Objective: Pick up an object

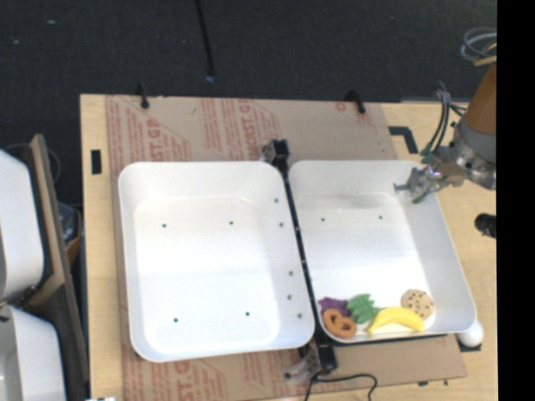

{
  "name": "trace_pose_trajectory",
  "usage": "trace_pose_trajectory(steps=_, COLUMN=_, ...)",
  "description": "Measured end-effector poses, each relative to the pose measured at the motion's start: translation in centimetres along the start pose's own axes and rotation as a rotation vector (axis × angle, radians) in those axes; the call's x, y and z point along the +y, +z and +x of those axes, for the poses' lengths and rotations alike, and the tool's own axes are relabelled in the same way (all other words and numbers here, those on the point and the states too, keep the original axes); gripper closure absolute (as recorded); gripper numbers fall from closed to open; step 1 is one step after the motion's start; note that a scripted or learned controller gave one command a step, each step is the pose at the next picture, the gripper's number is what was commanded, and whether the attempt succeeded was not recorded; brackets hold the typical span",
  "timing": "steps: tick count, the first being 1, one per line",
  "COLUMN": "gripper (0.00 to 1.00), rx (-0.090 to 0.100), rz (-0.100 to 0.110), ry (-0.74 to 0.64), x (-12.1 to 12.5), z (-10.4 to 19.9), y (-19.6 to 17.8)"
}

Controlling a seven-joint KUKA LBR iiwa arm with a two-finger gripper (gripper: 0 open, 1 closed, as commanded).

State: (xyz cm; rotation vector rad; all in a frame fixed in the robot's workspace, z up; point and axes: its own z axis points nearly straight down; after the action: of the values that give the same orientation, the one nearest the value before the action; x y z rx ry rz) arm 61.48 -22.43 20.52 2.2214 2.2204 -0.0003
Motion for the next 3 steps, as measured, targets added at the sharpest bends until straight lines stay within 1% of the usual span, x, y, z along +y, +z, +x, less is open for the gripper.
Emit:
trace_pose_trajectory(steps=1, gripper=1.00, rx=0.001, rz=-0.001, ry=-0.003, x=-0.5, z=4.2, y=-0.3)
trace_pose_trajectory(steps=2, gripper=1.00, rx=0.001, rz=-0.001, ry=-0.004, x=-1.3, z=10.1, y=-0.8)
trace_pose_trajectory(steps=3, gripper=1.00, rx=0.002, rz=-0.002, ry=-0.004, x=-1.8, z=15.5, y=-2.2)
